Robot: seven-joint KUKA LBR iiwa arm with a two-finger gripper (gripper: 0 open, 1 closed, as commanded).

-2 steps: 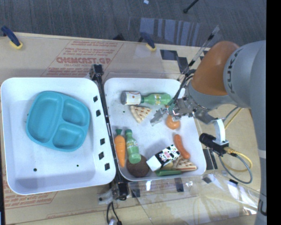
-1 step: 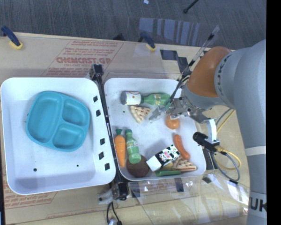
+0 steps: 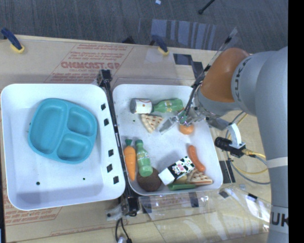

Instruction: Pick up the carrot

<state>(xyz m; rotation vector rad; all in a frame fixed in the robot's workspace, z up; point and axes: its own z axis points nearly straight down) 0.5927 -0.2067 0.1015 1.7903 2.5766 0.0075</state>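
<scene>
The carrot (image 3: 129, 161) is orange with a green top and lies lengthwise against the left wall of the right bin (image 3: 122, 97), near its front. My gripper (image 3: 176, 120) hangs low over the middle back of that bin, well to the right of and behind the carrot. It sits between a waffle-like wedge (image 3: 152, 121) and a small orange ball (image 3: 186, 129). The wrist hides how its jaws stand, and I see nothing held.
A green bottle (image 3: 143, 158) touches the carrot's right side, with a brown lump (image 3: 151, 181) in front. Also in this bin: a white can (image 3: 141, 106), a lying green bottle (image 3: 168, 106), a red sausage (image 3: 195, 158), a cow-print box (image 3: 181, 167). The left bin (image 3: 20, 186) holds a blue divided plate (image 3: 63, 129).
</scene>
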